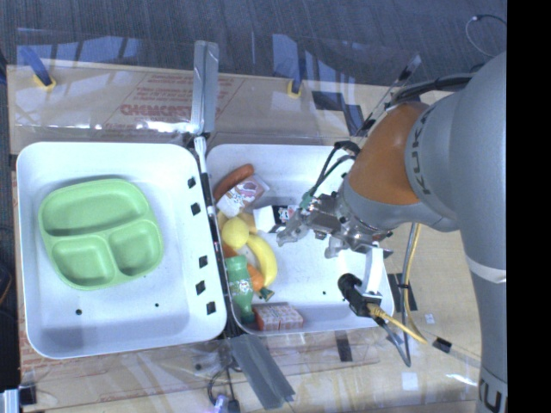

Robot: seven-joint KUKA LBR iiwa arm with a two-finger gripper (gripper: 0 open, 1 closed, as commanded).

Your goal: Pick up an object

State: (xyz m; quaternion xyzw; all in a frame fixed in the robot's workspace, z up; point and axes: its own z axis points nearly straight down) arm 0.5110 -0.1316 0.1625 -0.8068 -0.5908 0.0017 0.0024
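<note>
Camera view, looking down at a slant on the bench. Two shallow white bins sit side by side. The left bin (52,317) holds a green plate (101,231) with three compartments, lying flat toward the bin's left half. The right bin (297,157) holds a cluster of objects along its left wall: a sausage (234,180) at the top, a small packet (240,196) just below it, a lemon (234,233) and a banana (265,258) touching one another at mid-height, a green bottle (238,287) beneath them, and a red box (278,317) at the bin's lower edge. A small dark item (282,215) lies just right of the packet; what it is cannot be told.

The arm (448,162), grey with an orange band (385,162), reaches in from the right and bends down over the right half of the right bin. The gripper (301,224) points left toward the cluster, near the dark item and just right of the banana and lemon. Its metal parts overlap in this view, so whether the hand is spread or clenched cannot be told, and nothing can be made out between its tips. The objects all rest on the bin floor.
</note>
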